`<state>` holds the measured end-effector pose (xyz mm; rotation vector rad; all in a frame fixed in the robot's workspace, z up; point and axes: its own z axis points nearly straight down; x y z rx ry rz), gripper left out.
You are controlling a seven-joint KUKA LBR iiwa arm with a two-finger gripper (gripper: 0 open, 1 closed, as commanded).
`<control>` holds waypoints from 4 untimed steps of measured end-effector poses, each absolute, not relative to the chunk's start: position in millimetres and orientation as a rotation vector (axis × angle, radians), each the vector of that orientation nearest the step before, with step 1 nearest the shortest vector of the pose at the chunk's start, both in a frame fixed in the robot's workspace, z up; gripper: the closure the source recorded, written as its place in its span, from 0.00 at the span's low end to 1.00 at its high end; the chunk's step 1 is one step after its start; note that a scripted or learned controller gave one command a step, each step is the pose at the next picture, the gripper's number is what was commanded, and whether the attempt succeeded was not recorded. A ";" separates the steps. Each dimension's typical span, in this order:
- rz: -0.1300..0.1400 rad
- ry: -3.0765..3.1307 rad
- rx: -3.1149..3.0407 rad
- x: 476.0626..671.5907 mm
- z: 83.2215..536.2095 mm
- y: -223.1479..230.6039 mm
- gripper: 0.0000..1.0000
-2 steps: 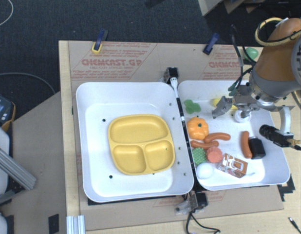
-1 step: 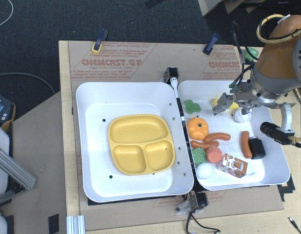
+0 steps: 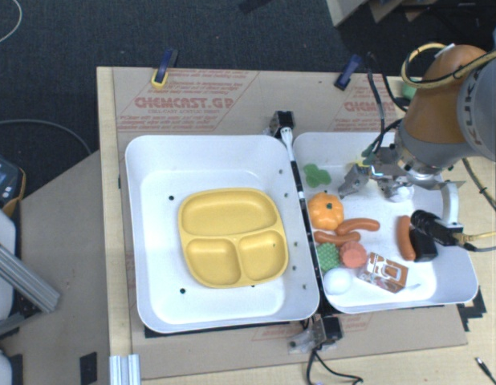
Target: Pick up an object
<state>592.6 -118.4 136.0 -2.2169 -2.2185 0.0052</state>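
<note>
My gripper (image 3: 370,186) hangs low over the back of the right bin (image 3: 457,283), open, with nothing between its fingers. Just left of it lies a small green piece (image 3: 316,175). In front of it sit an orange pumpkin (image 3: 326,211) and a long reddish sausage (image 3: 349,229). Nearer the front are a green ridged piece (image 3: 328,256), a red disc (image 3: 355,255), a white egg (image 3: 338,281) and a brown-and-white packet (image 3: 385,273). An orange-red sausage (image 3: 404,237) lies to the right.
The left bin (image 3: 152,239) holds a yellow divided plate (image 3: 232,237). The dividing wall (image 3: 300,207) between the bins runs close to the pumpkin. The arm's orange band (image 3: 441,95) rises behind the right bin.
</note>
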 end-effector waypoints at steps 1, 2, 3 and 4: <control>0.004 -2.218 -2.220 592.3 83.5 -117.9 0.00; -0.001 -2.220 -2.224 593.2 96.7 -118.2 1.00; -0.004 -2.225 -2.226 594.7 150.2 -128.6 1.00; -0.006 -2.228 -2.224 603.4 199.7 -122.4 1.00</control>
